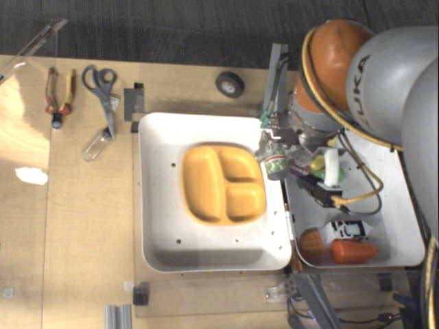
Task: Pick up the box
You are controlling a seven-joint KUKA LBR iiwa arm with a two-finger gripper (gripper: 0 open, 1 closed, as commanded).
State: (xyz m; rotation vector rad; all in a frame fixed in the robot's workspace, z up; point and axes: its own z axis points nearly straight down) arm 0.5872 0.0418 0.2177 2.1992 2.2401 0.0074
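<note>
My gripper (274, 155) hangs over the wall between the two bins, at the right rim of the left bin (158, 184). A small box (276, 165) with green, white and red print sits between its fingertips, and the gripper is shut on it. The box is held just above the rim, beside the right edge of the yellow divided tray (223, 184). The grey arm with its orange band (336, 53) covers the upper part of the right bin (405, 252).
At the front of the right bin lie an orange carrot-like piece (353, 252), a brown round thing (312, 242) and a white item with black print (346, 229). Scissors (103, 91), pliers (58, 94) and a tape roll (230, 83) rest on the bench behind the bins.
</note>
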